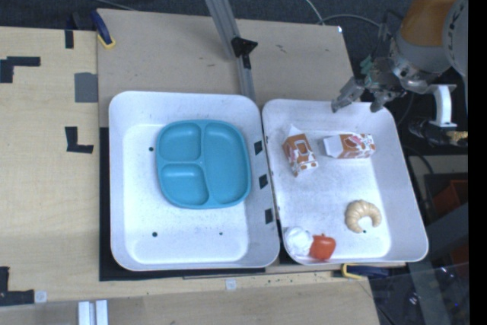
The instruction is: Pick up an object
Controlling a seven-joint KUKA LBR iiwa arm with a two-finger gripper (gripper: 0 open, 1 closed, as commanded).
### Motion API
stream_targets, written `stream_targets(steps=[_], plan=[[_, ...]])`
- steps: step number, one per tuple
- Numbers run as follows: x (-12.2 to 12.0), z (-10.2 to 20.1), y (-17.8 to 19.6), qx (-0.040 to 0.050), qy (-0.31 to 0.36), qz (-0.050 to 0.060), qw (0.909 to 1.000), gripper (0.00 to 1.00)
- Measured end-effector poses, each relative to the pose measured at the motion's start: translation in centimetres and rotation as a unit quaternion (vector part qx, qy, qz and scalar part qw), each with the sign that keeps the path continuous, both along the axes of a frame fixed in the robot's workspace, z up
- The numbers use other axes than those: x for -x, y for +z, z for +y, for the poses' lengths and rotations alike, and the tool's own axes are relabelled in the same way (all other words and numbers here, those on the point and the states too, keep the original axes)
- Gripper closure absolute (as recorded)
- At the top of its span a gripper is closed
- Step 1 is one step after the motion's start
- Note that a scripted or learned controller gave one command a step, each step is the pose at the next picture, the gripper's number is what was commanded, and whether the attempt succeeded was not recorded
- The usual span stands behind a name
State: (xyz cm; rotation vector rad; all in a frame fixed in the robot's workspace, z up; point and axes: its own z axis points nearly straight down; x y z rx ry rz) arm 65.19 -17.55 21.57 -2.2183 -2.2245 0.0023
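**Arm waits over the far corner of the right bin**

The gripper (356, 101) hangs above the right bin's (403, 186) far right corner, fingers spread apart, holding nothing. Inside this bin lie two small cartons (300, 154) (348, 145), a croissant (363, 215) and a red-white toy (313, 245). The left bin (129, 186) carries a blue divided plate (203, 164). The bench (46, 164) is pale wood.

I see a divided plate (203, 164) in the left bin (129, 240). In the right bin (403, 232), two cartons (300, 153) (348, 145) lie behind a croissant (363, 215).

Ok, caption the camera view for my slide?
Tool spread open over right bin's far corner, nothing held; two cartons lie below.
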Motion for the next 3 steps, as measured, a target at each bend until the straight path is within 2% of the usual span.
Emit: stream_targets(steps=[1,2,3], plan=[[0.0,0.0,0.0,0.0002,0.0,0.0,1.0,0.0],[0.8,-0.1,-4.7,-0.0002,-0.001,0.002,1.0,0.0],[0.8,-0.6,-10.9,-0.0001,-0.001,0.002,1.0,0.0]])
